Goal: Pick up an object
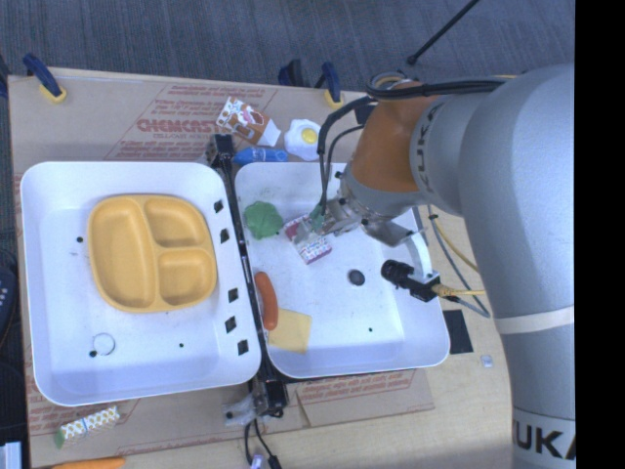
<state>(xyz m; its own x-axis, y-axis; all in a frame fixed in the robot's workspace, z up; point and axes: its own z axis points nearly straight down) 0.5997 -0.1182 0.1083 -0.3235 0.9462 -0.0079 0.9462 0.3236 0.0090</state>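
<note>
The grey arm with its orange band reaches in from the right and lowers its end effector [317, 225] into the right bin [415, 345], near the middle of that bin's far half. Whether it is apart, together or clamped on something cannot be told from this slanted overhead view. Right below its tip lies a small printed packet [312, 249], pink and white, touching or nearly touching the tip. Just left of the packet sits a green leafy toy vegetable [262, 219], close to the bin's left wall. Further toward the near edge, along that same left wall, lies an orange-red sausage-shaped toy [267, 299], and beside it a flat yellow cheese slice [291, 330] near the near-left corner. A small dark round spot [356, 277] lies toward the bin's centre.

The left bin [49, 360] holds a yellow divided plate [151, 252] in its far half.

On the tabletop [88, 106], past the bins' far edges, rest a small printed carton [240, 119], a blue item [260, 154] and a white and yellow item [304, 139].
</note>
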